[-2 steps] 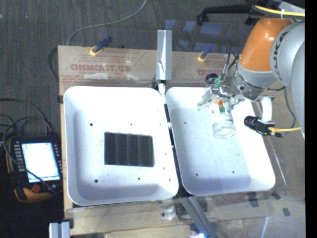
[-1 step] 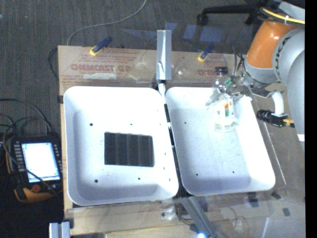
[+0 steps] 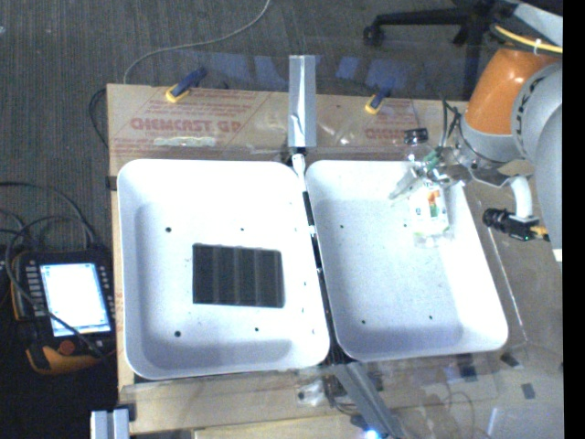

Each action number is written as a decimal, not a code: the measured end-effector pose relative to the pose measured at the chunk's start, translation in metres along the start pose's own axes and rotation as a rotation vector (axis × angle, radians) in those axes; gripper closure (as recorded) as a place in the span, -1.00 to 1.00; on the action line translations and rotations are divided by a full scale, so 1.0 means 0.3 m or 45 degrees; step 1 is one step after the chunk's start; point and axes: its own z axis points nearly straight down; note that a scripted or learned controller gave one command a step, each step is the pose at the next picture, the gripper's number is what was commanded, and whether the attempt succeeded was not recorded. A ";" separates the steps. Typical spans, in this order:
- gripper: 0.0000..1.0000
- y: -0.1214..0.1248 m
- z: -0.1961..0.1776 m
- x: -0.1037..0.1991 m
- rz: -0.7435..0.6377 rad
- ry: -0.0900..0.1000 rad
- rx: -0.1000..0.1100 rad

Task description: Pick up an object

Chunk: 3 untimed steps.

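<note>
- Object (image 3: 238, 275), a dark rectangular ribbed slab, lies flat on the floor of the left bin (image 3: 151, 199), in the left-centre of the frame, a little below the bin's middle.
- Nothing touches it; it sits well apart from the arm.
- Right bin (image 3: 402, 337) sits just beside the left one, their rims meeting along the middle of the frame.
- Gripper (image 3: 430, 210) hangs over the upper part of the right bin, in the upper right of the frame; whether it is apart or together cannot be told.
- Arm (image 3: 507, 99), with its orange band, enters from the upper right.
- A handheld screen unit (image 3: 69, 300) glows at the lower left, off the bench.
</note>
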 end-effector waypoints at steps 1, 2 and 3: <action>-1.00 -0.004 0.007 -0.031 0.033 0.000 -0.007; -1.00 -0.005 0.010 -0.037 -0.003 0.003 -0.013; -1.00 0.000 0.013 -0.039 -0.014 0.004 -0.009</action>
